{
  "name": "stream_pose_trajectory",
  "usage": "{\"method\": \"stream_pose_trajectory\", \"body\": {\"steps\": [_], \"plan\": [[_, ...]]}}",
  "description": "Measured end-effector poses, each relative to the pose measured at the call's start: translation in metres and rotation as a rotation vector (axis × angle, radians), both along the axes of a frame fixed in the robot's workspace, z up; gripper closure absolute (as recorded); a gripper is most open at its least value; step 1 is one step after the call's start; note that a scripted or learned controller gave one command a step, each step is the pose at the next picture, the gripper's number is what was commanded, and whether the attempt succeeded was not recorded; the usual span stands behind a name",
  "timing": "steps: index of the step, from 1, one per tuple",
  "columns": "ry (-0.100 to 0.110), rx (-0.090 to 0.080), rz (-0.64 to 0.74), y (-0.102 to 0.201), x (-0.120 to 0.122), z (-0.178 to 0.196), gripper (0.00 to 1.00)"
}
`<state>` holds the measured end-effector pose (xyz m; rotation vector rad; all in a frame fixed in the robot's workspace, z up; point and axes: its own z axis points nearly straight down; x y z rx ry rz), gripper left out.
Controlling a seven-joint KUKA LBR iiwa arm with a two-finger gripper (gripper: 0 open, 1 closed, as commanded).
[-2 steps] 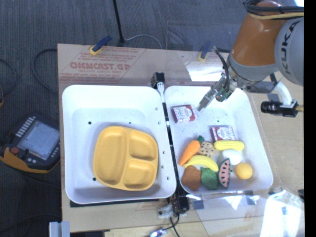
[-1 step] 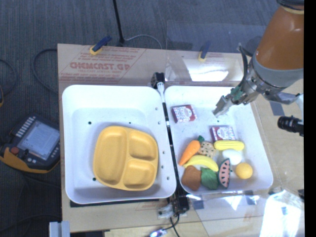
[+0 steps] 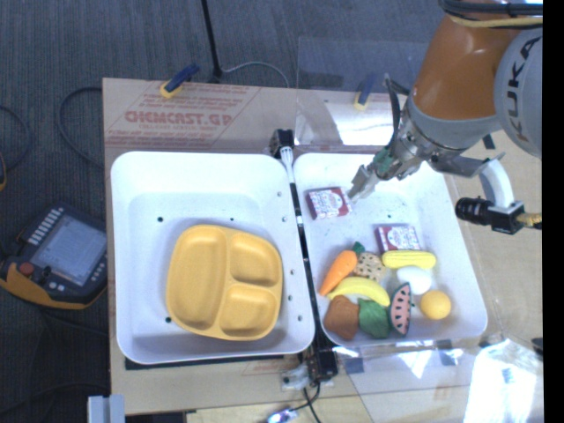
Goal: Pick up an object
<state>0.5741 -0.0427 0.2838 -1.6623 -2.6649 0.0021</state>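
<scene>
The tool (image 3: 363,183) hangs just beside the small red-and-white printed packet (image 3: 327,203); I cannot tell its opening. It should centre over the packet before descending.

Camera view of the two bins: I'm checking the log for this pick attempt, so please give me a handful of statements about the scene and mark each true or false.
1. The yellow divided tray lies in the left bin. True.
2. The carrot lies in the left bin. False: it lies in the right bin, among the toy foods.
3. The hand is above the right bin, close to the small red packet. True.
4. The watermelon slice is held in the hand. False: it lies in the pile at the near end of the right bin.
5. A second red packet lies just above the corn cob in the picture. True.
6. The banana lies on the yellow divided tray. False: it lies in the right bin.
</scene>
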Motion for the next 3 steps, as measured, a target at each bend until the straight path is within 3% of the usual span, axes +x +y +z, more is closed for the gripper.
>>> {"method": "stream_pose_trajectory", "body": {"steps": [1, 2, 3], "plan": [[-0.001, -0.001, -0.401, 0.039, -0.014, 0.041, 1.0], [-0.002, -0.002, -0.088, -0.045, -0.024, 0.071, 1.0], [0.0, 0.0, 0.117, -0.038, 0.02, -0.037, 1.0]]}}
